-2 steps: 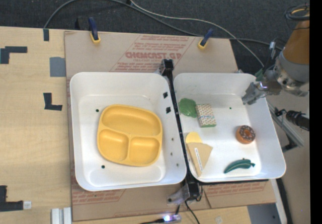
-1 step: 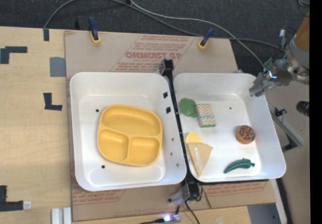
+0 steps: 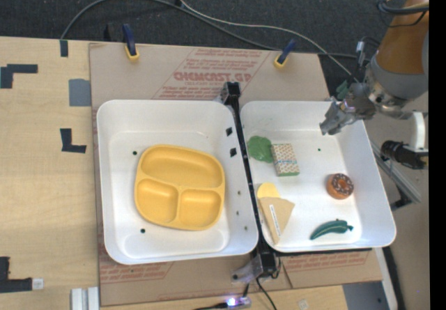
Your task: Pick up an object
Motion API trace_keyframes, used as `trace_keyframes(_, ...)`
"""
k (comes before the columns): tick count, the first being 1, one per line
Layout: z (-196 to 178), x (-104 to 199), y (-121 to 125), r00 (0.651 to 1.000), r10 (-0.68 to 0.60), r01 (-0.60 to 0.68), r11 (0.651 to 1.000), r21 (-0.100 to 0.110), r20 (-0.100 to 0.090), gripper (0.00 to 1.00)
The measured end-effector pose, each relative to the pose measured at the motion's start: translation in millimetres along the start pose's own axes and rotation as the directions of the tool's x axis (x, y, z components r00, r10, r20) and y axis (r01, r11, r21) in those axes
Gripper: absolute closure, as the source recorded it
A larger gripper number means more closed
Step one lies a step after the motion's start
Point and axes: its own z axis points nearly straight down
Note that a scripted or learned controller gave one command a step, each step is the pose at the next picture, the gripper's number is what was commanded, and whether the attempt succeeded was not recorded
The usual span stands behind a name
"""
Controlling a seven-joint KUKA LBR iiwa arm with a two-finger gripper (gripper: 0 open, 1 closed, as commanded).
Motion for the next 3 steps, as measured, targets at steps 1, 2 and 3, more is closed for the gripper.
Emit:
trace_keyframes(1,-3.5,60.7,12.6,1.000,-0.002,0.002,1.000,-0.001,0.000,1.00)
trace_keyframes(2,10.6,117.7,17.9,1.000,-0.001,0.001,1.000,0.001,0.000,1.00)
trace_keyframes(3,23.2,172.6,29.8,1.000,0.000,0.000,1.000,0.000,0.000,1.00)
